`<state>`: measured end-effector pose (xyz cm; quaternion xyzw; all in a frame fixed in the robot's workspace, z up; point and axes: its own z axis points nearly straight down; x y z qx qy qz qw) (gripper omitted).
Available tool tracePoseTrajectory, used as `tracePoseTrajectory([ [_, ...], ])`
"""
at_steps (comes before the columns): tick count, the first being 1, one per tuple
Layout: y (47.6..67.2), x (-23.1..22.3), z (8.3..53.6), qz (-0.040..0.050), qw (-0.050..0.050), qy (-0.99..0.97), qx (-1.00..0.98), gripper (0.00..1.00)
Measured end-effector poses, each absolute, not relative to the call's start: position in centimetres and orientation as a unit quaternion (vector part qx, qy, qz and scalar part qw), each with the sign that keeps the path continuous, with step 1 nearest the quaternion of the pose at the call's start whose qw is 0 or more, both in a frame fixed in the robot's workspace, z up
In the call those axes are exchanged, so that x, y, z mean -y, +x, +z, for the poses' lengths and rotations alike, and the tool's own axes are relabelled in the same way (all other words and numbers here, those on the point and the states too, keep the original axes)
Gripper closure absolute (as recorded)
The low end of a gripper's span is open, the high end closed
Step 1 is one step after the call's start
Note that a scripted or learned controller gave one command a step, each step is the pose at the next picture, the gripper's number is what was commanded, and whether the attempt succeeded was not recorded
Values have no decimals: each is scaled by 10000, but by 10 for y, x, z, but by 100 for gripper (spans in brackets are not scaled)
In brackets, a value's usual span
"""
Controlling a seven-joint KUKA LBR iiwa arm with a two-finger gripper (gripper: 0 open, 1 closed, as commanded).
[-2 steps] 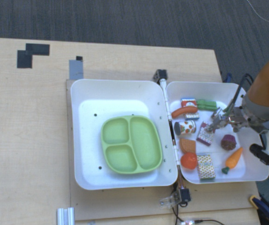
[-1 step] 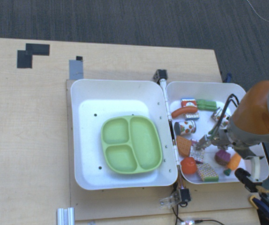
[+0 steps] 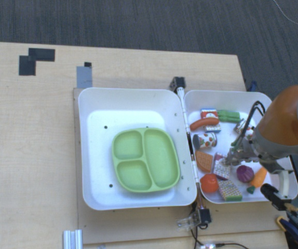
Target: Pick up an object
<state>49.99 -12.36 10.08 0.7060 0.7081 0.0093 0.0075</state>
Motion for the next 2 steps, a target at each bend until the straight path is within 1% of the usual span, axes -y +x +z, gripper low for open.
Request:
tracePoseTrajectory([
  [1,500,125,101,92,90,7062,-7078,0],
  [2,501,123,109,100,73,7055,-7086,100],
])
